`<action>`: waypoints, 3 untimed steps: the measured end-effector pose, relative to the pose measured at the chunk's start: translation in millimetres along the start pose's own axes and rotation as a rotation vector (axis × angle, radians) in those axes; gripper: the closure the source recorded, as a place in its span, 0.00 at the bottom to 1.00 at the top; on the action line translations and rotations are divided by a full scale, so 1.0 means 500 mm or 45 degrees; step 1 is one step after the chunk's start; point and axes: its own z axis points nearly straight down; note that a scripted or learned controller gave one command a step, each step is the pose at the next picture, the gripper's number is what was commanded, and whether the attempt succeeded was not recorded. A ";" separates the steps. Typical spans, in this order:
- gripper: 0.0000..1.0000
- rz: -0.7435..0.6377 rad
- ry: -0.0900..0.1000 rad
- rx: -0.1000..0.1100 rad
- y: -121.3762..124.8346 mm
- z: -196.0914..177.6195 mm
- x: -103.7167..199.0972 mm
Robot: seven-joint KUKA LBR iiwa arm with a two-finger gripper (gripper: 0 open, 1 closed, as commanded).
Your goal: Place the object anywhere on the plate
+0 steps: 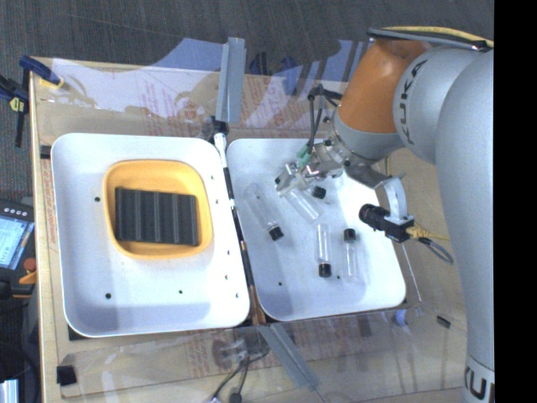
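Gripper low over right bin near its back edge, fingers' state unclear, clear vials scattered beneath, yellow plate in left bin.

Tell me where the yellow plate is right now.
The yellow plate lies in the left bin, toward its upper middle, with a dark ribbed block on it.

1. White bins: two, side by side, left bin and right bin.
2. Yellow plate: one, in the left bin, with one dark ribbed insert on it.
3. Clear vials with black caps: about four in the right bin, e.g.; exact count uncertain, glass faint.
4. Arm: one.
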 end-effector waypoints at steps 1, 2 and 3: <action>1.00 -0.396 -0.001 0.001 0.011 -0.022 0.069; 1.00 -0.653 -0.002 0.002 0.049 -0.013 0.217; 0.00 -0.651 -0.002 0.001 0.049 -0.013 0.216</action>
